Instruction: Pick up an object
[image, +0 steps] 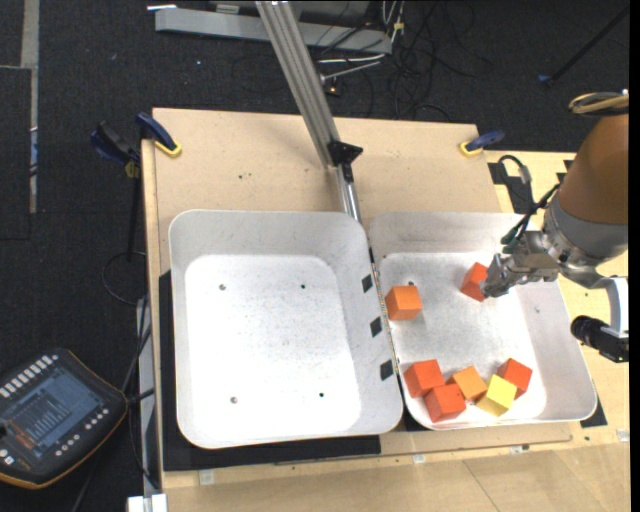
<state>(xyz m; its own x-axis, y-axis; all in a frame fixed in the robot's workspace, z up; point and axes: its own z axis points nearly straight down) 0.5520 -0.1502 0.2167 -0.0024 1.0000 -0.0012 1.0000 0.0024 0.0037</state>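
Six blocks share the right bin (560, 330): the gripper (492, 285) pinches a red-orange block (474, 281) lifted near center, open floor around; orange block (403, 302) at nine o'clock, four clustered (466, 388) along the six o'clock rim.

Left bin (270, 330): floor bare, open from above throughout. Right bin (440, 262): orange block (403, 301) stands alone near the dividing rim, open floor around it. Cluster of blocks (466, 388) crowds the front wall, touching one another. Gripper (497, 280) and red block (474, 281) occupy the right-middle.
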